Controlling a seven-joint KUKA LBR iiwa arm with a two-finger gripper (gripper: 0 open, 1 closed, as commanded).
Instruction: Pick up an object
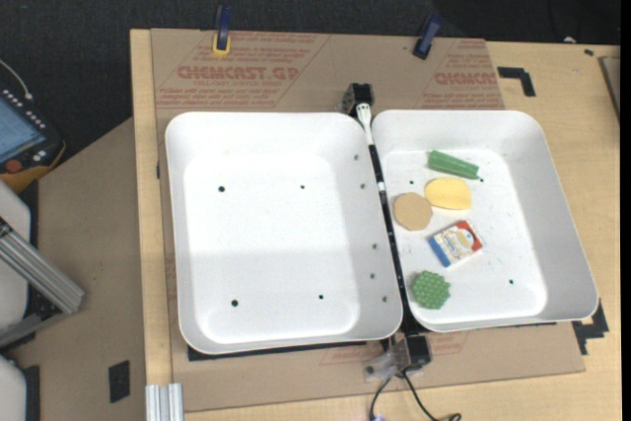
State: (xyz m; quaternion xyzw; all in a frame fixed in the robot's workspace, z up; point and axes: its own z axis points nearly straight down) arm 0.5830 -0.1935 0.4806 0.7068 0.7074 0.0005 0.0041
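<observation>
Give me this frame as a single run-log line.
task: pick up an object | right bin: green bar, yellow oval, tan disc, packet, green round | grasp: not yet done

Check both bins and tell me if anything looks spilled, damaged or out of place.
Nothing stands out. The five items sit loosely in the right bin: green bar, yellow oval, tan disc, small packet and green round piece. The yellow oval and tan disc lie very close together; otherwise all lie apart, none over the rim.
</observation>
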